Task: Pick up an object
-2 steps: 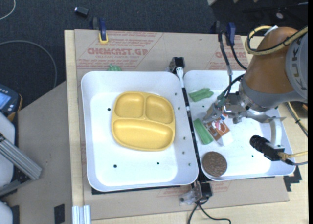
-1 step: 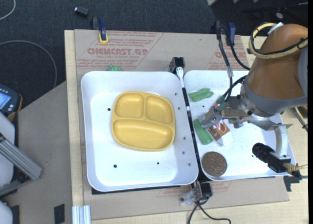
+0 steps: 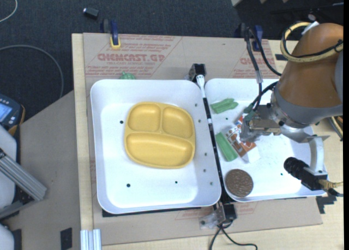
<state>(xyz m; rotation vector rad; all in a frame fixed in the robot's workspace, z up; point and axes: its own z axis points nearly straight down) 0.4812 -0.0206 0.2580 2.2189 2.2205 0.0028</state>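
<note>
My gripper (image 3: 248, 130) hangs low over the middle of the right bin (image 3: 283, 186), right above a red, white and orange packet (image 3: 241, 141). The wrist hides the fingertips. A green block (image 3: 226, 146) lies just left of the packet, near the bin's left wall. Another green piece (image 3: 222, 105) rests at the bin's upper left. A brown round disc (image 3: 239, 182) sits at the bin's front left corner.
The left bin (image 3: 109, 150) holds a yellow divided plate (image 3: 160, 134) in its middle. A black divider with clamps (image 3: 204, 101) runs between the two bins. A small green thing (image 3: 127, 76) lies on the cardboard behind the left bin.
</note>
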